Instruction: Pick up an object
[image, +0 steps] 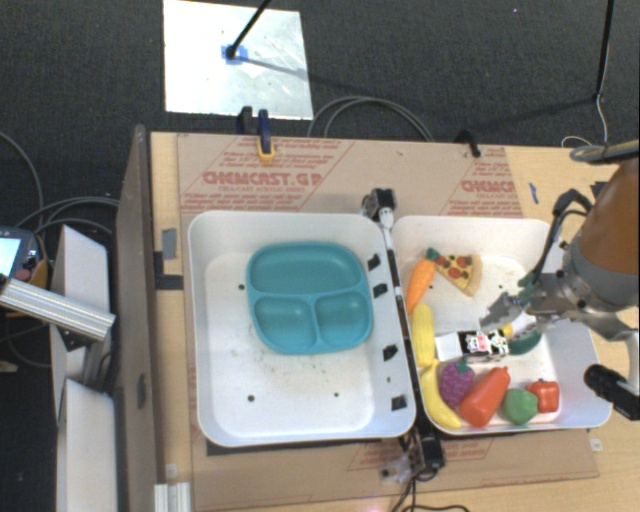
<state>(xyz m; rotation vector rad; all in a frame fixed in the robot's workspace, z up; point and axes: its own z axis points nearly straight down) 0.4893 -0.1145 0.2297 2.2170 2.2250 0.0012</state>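
Toy food lies heaped in the right bin (560, 235): carrot (421, 282), pizza slice (459, 268), banana (424, 333), grapes (456, 381). We see the gripper (508, 322) low over a small white block (481, 344); we cannot tell its grip. We judge this the reach; next comes a clean close and lift. Left bin (225, 255) holds a teal tray (309, 297). Bench on dark floor.

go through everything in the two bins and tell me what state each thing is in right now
Teal tray: lying flat in the left bin.
Carrot: lying loose in the right bin.
Pizza slice: flat, beside the carrot.
Banana: lying along the divider.
Grapes: resting against the banana.
Red pepper: lying tilted.
Gripper: low over the right bin; grip unclear.
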